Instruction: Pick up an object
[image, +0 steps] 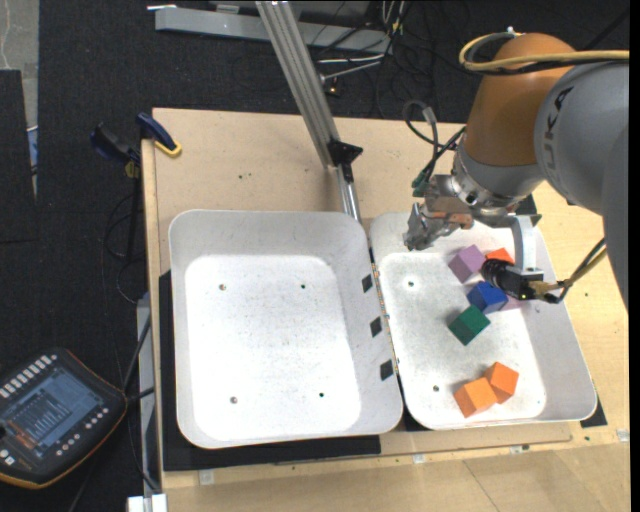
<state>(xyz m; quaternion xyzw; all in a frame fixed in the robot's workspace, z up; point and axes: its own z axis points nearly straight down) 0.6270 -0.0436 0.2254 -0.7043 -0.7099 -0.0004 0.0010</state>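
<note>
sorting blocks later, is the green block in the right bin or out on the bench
In the bin. The green block lies on the floor of the right bin, inside its rim, just below the blue block.

Partial dark lettering, seemingly "KU", on the grey arm; otherwise nothing legible.

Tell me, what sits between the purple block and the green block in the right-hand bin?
In the camera view, a blue block lies between the purple block and the green block, in the right white bin.
</note>
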